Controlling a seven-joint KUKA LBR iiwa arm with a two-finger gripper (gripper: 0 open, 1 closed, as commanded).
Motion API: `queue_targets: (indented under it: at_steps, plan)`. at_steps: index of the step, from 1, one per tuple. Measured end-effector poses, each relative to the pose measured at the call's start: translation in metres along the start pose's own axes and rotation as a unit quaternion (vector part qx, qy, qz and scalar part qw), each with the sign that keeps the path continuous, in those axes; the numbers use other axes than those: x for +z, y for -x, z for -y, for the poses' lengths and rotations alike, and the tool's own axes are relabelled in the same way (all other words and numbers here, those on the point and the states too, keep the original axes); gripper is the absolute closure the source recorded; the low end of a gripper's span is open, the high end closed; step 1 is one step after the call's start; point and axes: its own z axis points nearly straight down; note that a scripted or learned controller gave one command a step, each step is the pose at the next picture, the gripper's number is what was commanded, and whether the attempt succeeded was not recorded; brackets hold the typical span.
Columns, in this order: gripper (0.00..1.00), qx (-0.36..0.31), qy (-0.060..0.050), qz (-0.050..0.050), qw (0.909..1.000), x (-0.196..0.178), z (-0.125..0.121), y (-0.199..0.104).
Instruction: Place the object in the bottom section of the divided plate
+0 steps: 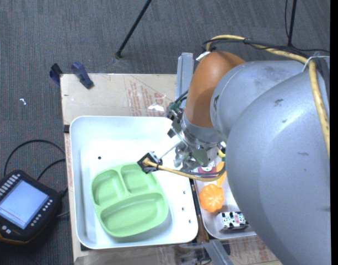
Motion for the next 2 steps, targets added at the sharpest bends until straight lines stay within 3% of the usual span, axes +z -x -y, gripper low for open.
queue_targets:
  at_steps: [1, 2]
  plan:
    - [1.00, 0.075, 0.000, -0.001, 0.9972, -0.020, 0.062, -0.052]
    - [1.00, 0.111, 0.000, 0.000, 0.9938, 0.058, 0.073, -0.047]
